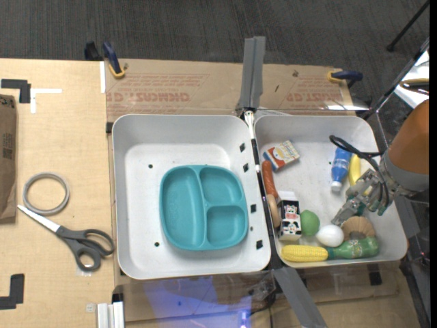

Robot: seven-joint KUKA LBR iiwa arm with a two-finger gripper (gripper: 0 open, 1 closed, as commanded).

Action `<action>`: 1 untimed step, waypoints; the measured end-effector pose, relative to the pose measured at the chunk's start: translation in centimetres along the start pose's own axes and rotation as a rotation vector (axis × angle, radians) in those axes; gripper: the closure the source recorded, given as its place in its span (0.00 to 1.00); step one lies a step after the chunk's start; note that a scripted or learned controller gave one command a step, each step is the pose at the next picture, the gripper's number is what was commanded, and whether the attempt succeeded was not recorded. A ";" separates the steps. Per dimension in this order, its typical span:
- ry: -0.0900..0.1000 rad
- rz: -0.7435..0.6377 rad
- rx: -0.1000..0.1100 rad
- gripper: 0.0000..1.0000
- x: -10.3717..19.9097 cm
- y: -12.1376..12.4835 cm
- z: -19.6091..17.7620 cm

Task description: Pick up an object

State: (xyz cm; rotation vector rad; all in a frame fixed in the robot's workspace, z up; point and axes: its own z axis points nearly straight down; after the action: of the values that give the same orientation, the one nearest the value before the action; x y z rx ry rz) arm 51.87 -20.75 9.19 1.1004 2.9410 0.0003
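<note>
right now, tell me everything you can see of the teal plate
The teal plate is a rounded-rectangle tray, plastic-looking, matte and uniformly teal. Raised ridges split it into three compartments: one long, two smaller. It lies flat, right side up, slightly rotated, on the floor of the left bin. Nothing sits in it.

you've got two smooth glossy white plastic bins [130, 183], matt teal plastic tray [203, 207], bare wood-look surface [54, 149], shiny metal scissors [61, 234] with grey plastic handles, brown cardboard [177, 91] behind.

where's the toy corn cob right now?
The toy corn cob lies along the near edge of the right bin, just below the white ball and beside the green bottle.
</note>
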 end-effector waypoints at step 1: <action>-0.002 -0.060 -0.003 0.00 -5.9 4.0 -0.1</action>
State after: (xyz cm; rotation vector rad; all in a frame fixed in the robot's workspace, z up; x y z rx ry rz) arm 58.92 -21.65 9.29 1.0107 2.9703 0.0034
